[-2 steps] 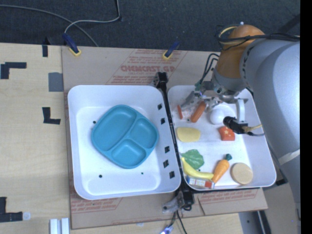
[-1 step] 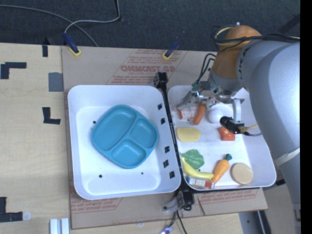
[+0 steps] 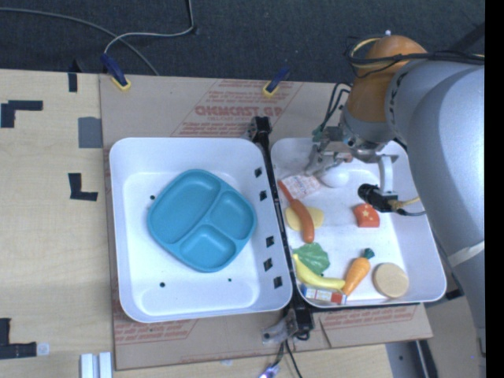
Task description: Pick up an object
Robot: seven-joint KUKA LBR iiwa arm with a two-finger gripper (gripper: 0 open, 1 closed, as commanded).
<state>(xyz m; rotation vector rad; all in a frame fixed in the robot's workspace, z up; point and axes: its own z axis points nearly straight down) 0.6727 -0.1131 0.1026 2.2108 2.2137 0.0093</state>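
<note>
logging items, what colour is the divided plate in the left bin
Light blue plate, clearest in the camera view.

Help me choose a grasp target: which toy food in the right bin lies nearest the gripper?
The white egg-like piece, just under the gripper; the other foods lie farther down.

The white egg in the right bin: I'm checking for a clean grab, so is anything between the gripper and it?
Nothing visible. The gripper hangs right over the back of the right bin, with the egg just beside and below it. The nearest other thing, a small packet, lies to the egg's left, off that path.
</note>
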